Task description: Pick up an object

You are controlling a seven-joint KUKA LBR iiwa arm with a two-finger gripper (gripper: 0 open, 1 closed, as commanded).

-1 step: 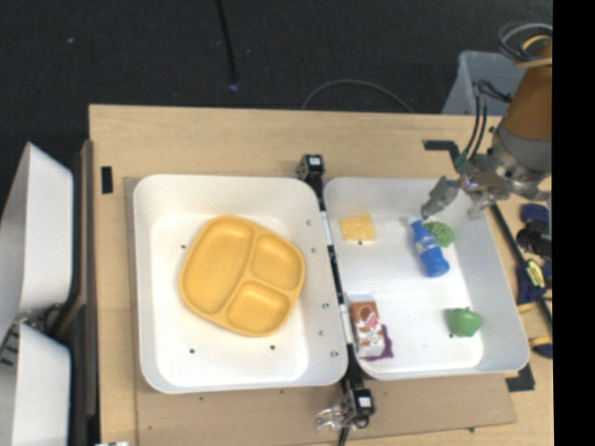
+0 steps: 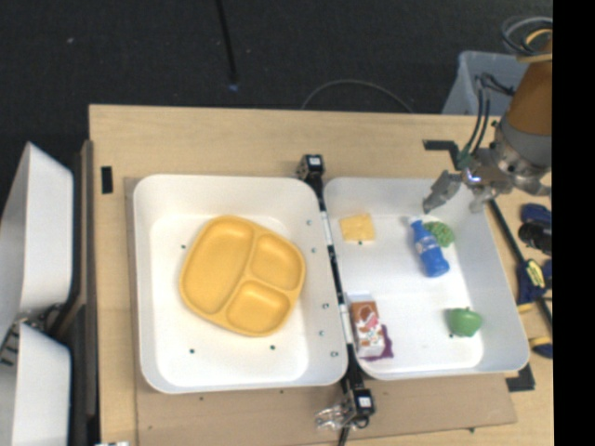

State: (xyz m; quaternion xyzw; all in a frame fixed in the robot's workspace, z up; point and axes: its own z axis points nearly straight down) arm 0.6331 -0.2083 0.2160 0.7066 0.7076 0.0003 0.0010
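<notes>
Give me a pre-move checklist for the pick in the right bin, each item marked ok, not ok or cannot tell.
1. Gripper over the right bin: ok, it sits above the bin's far right corner.
2. Nothing between the fingers yet: ok, no object shows there.
3. Nearest target free to grasp: not ok, the blue bottle touches a small green piece at its far end.
4. Other targets apart from neighbours: ok, the yellow square, green object and snack packet each lie alone.
5. Packet clear of the bin wall: not ok, it lies against the left wall.
6. Yellow divided plate out of the way: ok, it is in the left bin.
</notes>
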